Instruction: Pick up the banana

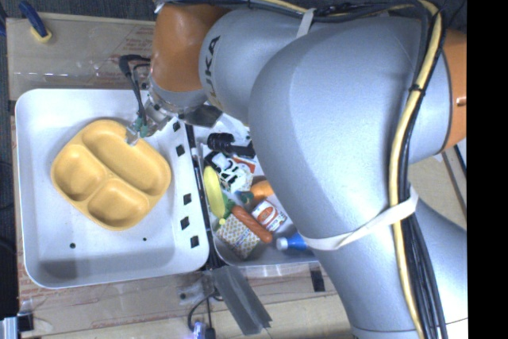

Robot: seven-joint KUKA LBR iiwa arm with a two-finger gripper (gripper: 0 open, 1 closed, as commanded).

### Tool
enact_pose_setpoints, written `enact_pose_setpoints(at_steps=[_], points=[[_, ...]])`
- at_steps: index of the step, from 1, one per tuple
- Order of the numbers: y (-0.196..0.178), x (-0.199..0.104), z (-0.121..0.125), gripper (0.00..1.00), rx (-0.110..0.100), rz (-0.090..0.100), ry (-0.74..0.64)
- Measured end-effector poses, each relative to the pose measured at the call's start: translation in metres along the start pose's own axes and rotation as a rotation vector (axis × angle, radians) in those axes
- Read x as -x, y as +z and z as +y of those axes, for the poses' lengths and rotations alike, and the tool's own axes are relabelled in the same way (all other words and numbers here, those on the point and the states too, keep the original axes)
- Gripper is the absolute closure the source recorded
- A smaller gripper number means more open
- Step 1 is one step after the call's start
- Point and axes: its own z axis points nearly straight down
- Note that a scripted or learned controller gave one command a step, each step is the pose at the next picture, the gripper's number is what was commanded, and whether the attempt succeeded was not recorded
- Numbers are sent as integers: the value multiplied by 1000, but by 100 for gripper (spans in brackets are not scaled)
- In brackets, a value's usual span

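Observation:
The banana (213, 191), yellow with a greenish tip, lies lengthwise at the left side of the right bin (262, 264), close to the wall between the bins. My gripper (136, 132) hangs over the left bin (48, 258), at the upper right edge of a yellow divided plate (111, 171). It is well to the left of the banana and somewhat farther back, with nothing visibly held. The big grey arm covers most of the right bin.
Crowded beside the banana are a black-and-white item (228, 168), an orange piece (260, 189), a reddish sausage-like item (252, 224), a checkered item (233, 238) and a blue item (294, 243). A blue-and-yellow tool (34, 20) lies on the bench at the back left.

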Motion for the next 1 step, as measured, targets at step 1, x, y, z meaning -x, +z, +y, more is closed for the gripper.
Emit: enact_pose_setpoints(at_steps=[1], points=[[2,-49,58,100,4,-3,275]])
